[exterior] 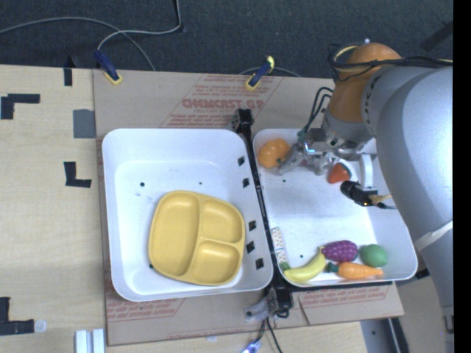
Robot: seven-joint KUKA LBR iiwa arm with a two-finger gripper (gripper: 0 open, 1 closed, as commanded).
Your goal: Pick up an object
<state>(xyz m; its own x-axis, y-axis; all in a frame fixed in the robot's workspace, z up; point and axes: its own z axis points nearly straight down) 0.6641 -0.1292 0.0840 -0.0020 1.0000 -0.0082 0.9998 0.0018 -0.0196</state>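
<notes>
The arm [412,145] comes in from the right and covers part of the right bin [316,219]. Its hand [313,153] hangs low at the back of that bin, just beside an orange [273,153]. The hand is small and dark here, and I cannot tell if it is released or clenched. A red thing [338,173] peeks out under the wrist, partly hidden. At the front lie a banana [305,269], grapes [339,251], a carrot [360,271] and a lime [374,255]. The left bin [132,160] holds a yellow tray [196,237].
</notes>
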